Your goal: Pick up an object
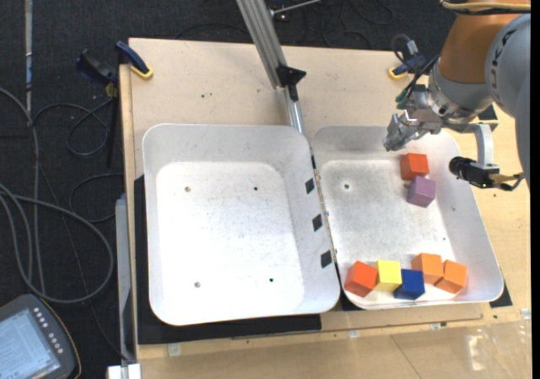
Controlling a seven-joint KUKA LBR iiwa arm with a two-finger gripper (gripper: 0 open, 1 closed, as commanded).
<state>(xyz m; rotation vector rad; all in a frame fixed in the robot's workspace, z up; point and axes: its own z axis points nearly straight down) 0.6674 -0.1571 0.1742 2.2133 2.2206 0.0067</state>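
at upper right, the hand (398, 137) hovers just beside an orange cube (413, 165) in the right bin (371, 192); its grip can't be made out, and nothing looks lifted yet.

Camera: I had one fixed view above the table (219, 86).
Facing: it looked down, slanted, across both bins (160, 225).

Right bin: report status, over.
Hand above right bin's far edge, holding nothing seen. Orange block and purple block just beside it. Five blocks along near edge.
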